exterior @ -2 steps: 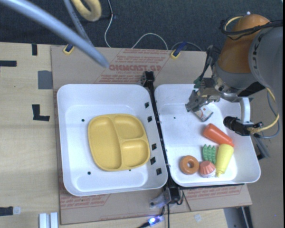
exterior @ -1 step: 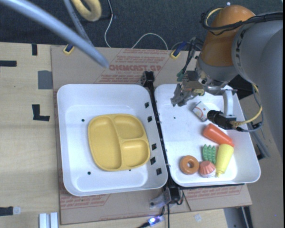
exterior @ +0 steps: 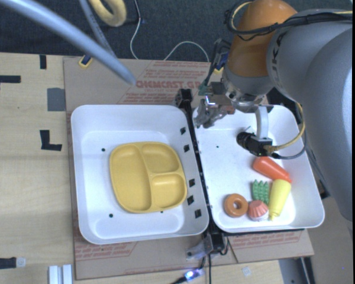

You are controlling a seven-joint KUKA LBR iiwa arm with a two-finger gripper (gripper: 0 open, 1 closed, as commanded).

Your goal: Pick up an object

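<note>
In the right bin point(exterior: 225, 158), several toy foods lie near the front right: an orange carrot point(exterior: 271, 168), a yellow corn cob point(exterior: 279, 197), a green ridged piece point(exterior: 260, 190), a brown donut point(exterior: 235, 205) and a small pink cupcake point(exterior: 258, 210). My gripper point(exterior: 207, 114) hangs over the right bin's back left corner, close to the divider between the bins. It is well apart from the toys, and nothing shows in its grasp. The grey arm with its orange band point(exterior: 257, 34) reaches in from the right.
A yellow divided plate point(exterior: 148, 176) lies in the left bin point(exterior: 86, 158). A black cable fitting point(exterior: 249, 141) hangs over the right bin beside the carrot. Black clips line the divider point(exterior: 192, 158). A grey pole point(exterior: 59, 25) crosses the back left.
</note>
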